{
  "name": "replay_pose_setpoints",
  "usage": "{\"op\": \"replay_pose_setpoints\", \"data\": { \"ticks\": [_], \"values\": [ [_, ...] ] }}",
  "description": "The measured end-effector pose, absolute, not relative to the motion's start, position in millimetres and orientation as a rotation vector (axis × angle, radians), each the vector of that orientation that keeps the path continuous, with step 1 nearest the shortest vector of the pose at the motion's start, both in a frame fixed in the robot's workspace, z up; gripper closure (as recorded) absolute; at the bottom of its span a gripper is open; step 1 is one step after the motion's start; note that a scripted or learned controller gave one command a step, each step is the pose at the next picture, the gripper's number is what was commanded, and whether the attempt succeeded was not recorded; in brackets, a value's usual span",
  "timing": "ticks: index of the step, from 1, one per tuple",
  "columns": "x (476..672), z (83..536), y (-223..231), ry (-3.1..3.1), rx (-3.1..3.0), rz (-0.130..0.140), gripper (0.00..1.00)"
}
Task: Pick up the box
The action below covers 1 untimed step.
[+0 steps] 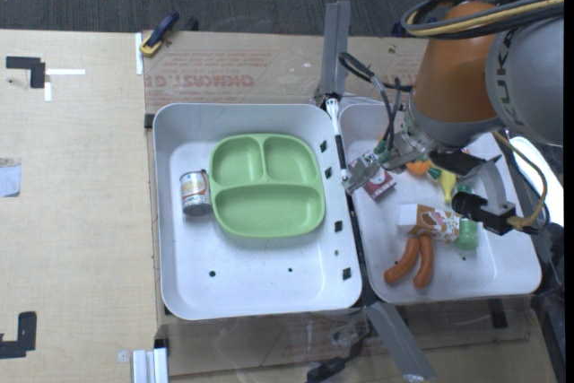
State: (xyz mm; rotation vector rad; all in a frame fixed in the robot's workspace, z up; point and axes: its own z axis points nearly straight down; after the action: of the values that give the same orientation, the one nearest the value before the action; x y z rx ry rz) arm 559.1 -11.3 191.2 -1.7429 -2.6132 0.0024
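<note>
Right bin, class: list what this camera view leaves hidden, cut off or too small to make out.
- Right bin: the arm covers its upper part.
- Gripper: too small and cluttered to tell its state.
- Small red box: label unreadable, partly under the gripper.
- Yellow item: partly hidden by black parts of the arm.
- Can: label blurred.

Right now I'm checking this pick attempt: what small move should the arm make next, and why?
Probably a short, slow lift. The claw sits against the small red box near the left wall of the right bin; rising a little would show whether the box comes along.
</note>
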Motion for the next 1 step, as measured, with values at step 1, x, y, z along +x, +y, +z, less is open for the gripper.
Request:
{"op": "replay_pose_setpoints", "data": {
  "ticks": [1],
  "values": [
    [539.3, 191.1, -54.4, -2.530, -1.859, 0.003, 0.00]
  ]
}}
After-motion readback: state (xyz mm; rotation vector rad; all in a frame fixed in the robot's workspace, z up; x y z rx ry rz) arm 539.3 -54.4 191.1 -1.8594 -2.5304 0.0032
